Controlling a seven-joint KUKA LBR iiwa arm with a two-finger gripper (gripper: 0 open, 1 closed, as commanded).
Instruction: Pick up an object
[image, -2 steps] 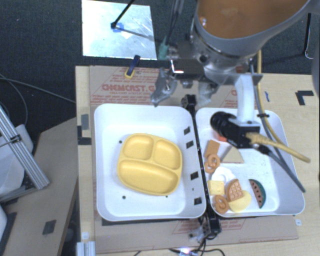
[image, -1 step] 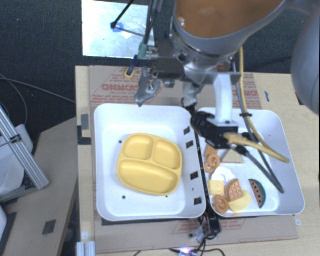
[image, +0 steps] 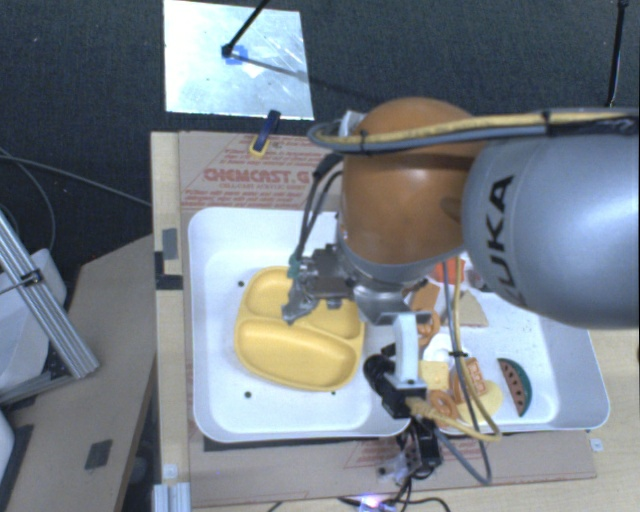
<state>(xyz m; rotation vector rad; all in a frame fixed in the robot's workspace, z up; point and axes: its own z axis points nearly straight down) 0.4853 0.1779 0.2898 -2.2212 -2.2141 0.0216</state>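
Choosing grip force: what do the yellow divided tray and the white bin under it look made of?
The yellow divided tray looks like moulded plastic, smooth and slightly glossy, with rounded compartment edges and soft highlights. The left white bin also looks like plastic, with a matte, even surface and rounded corners. Neither can be confirmed by look alone.

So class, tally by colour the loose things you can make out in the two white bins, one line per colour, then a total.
Yellow: 3 (divided tray, small block, rounded piece)
Orange: 2 (piece, ridged piece)
Red-and-green watermelon slice: 1
Total: 6; the arm hides some.
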